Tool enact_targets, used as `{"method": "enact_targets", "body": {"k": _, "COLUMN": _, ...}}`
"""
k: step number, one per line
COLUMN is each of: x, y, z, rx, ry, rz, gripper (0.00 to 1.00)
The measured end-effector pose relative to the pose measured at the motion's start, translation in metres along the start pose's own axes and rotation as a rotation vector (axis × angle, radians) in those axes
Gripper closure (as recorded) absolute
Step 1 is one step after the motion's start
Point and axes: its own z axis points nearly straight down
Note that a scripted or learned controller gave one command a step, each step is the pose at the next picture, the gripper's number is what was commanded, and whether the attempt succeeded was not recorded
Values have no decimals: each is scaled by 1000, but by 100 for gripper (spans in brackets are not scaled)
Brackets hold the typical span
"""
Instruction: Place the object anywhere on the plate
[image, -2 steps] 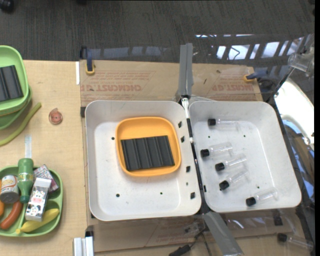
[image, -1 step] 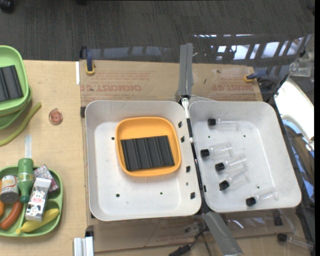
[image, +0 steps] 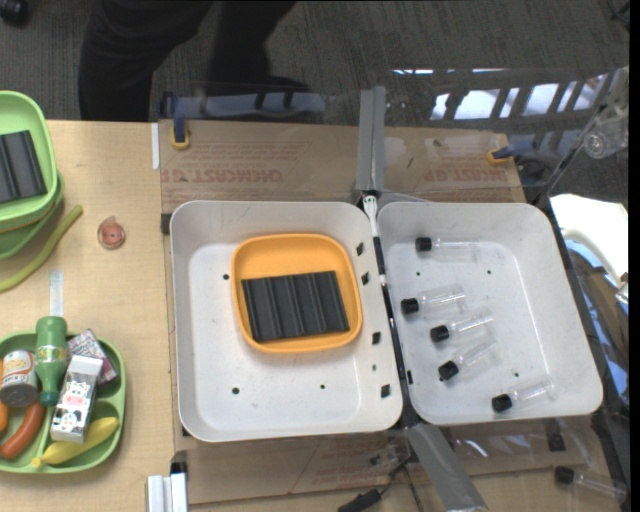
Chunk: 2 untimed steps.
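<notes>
- while 2 shallow white bins sit side by side on the bench, the left bin (image: 200, 400) bears an orange plate (image: 296, 245) with a dark ribbed insert (image: 296, 306) lying in it.
- the right bin (image: 560, 395) holds 5 clear tubes with black caps, lying scattered and apart from one another.
- topmost tube (image: 445, 246) lies near the bin's upper left; 2 more, a middle tube (image: 434, 300) and a second (image: 462, 328), lie below it.
- a fourth tube (image: 468, 362) lies lower, and the lowest tube (image: 522, 396) lies near the bin's bottom edge.
- every tube is in the right bin, well apart from the plate.
- left of the bins, a green tray (image: 100, 445) holds toy food, and another green tray (image: 30, 205) sits above it.
- as for the gripper, i cannot tell its state.
</notes>
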Motion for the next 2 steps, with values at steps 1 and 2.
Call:
{"method": "enact_targets", "body": {"k": 1, "x": 0, "y": 0, "z": 0, "rx": -1, "ry": -1, "rz": -388, "gripper": 100}}
{"method": "enact_targets", "body": {"k": 2, "x": 0, "y": 0, "z": 0, "rx": 0, "ry": -1, "rz": -388, "gripper": 0}}
